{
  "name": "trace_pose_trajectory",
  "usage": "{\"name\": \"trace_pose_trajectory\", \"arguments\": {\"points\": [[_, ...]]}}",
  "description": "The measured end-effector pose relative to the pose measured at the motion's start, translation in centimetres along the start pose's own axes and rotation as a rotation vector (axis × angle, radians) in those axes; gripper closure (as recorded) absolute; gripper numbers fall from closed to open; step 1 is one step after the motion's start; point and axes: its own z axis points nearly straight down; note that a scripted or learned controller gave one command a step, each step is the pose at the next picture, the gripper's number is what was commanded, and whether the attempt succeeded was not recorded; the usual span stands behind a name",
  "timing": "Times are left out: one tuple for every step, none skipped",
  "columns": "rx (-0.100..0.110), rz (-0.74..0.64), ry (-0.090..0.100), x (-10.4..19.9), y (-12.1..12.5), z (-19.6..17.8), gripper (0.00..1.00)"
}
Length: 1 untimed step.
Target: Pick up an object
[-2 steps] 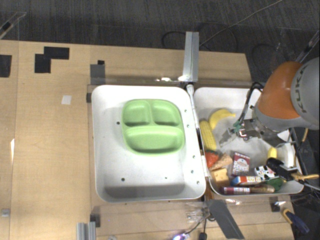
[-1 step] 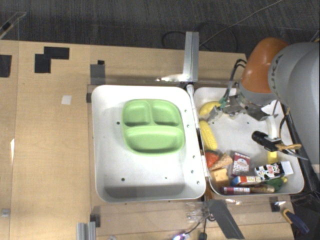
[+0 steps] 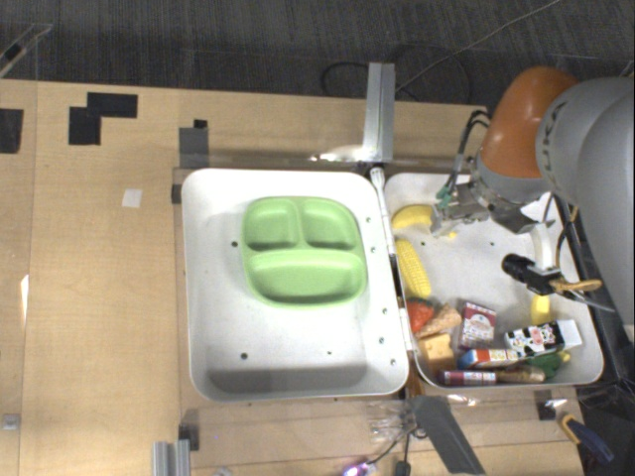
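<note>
Bins, two, sat on your wooden bench; one green tray at nine o'clock of the gripper, its grip impossible to tell.

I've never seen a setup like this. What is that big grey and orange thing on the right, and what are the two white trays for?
One camera looks down at a slant on a wooden bench. The grey and orange shape is a robot arm; its tool hangs over the right white bin, near a yellow banana. That bin also holds a yellow corn cob and small packets. The left white bin holds a green divided plastic plate. Whether the tool grips anything is unclear.
</note>
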Motion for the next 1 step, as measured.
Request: {"name": "trace_pose_trajectory", "arguments": {"points": [[0.015,0.099,0.002,4.31,4.48,-8.34,1.0]]}}
